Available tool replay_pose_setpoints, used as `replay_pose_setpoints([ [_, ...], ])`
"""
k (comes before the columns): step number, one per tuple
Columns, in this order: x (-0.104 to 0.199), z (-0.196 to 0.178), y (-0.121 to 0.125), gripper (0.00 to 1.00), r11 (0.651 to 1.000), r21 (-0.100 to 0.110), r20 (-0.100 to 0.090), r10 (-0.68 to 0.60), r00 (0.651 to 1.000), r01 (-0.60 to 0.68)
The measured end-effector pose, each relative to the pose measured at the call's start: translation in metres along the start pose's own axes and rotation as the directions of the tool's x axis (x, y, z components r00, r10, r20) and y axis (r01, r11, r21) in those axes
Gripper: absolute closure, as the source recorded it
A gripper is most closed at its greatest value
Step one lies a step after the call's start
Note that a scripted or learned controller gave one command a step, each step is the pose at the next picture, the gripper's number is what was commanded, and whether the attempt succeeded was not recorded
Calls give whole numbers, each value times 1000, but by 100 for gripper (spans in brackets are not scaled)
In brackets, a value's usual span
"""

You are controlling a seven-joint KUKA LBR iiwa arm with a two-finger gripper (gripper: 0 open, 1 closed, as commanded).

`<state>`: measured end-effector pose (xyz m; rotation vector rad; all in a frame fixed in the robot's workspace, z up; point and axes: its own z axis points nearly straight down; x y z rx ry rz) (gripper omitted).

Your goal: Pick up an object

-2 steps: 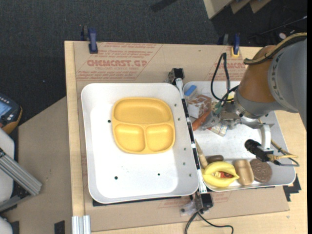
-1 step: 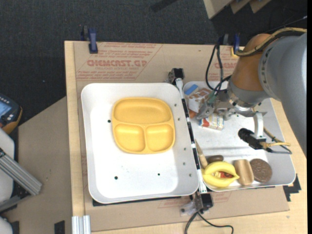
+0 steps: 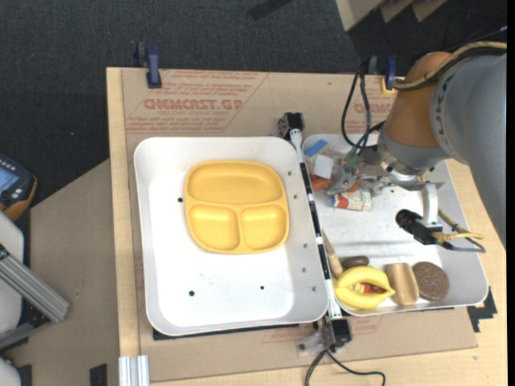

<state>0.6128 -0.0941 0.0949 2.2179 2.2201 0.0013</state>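
The bench (image 3: 241, 95) is seen from one fixed camera set above it, tilted down at a slant and kept far enough back that the left bin (image 3: 153, 240) and the right bin (image 3: 459, 215) are both taken in, with dark floor beyond.

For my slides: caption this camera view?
Gripper low over clutter in right bin; yellow divided tray in left bin.
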Motion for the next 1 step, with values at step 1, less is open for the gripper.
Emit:
replay_pose_setpoints([
  [1, 67, -96, -11, 100, 1000, -5, -3, -6, 1000, 6],
])
